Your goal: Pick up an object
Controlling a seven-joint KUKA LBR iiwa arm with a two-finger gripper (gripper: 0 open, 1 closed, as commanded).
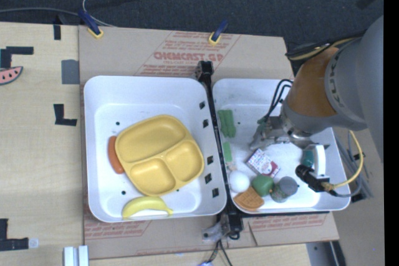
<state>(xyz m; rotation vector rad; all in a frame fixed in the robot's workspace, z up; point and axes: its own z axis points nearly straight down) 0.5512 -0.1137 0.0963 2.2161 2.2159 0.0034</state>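
The gripper [267, 136] hangs low inside the right bin [249, 91], its dark fingers pointing down toward the bin floor; whether they are spread or closed cannot be told from this angle, and nothing shows between them. Just below it, almost under the fingertips, lies a small white packet with red print [262, 162], tilted on the bin floor. A little further down from the gripper sit a green rounded object [263, 184], a grey lump [285, 189] beside it, a white ball [239, 181] and a tan waffle-patterned piece [248, 200] near the bin's front rim. To the gripper's left, close to the divider between the bins, lies a green block [226, 123], with a smaller pale green piece [227, 152] below it. Beyond the divider, well apart from the gripper, the left bin [100, 134] holds a yellow divided plate [159, 153] lying over an orange item [115, 154], with a yellow banana [146, 207] at the front. Both bins rest on a cardboard sheet [187, 53] on the tabletop [37, 152].
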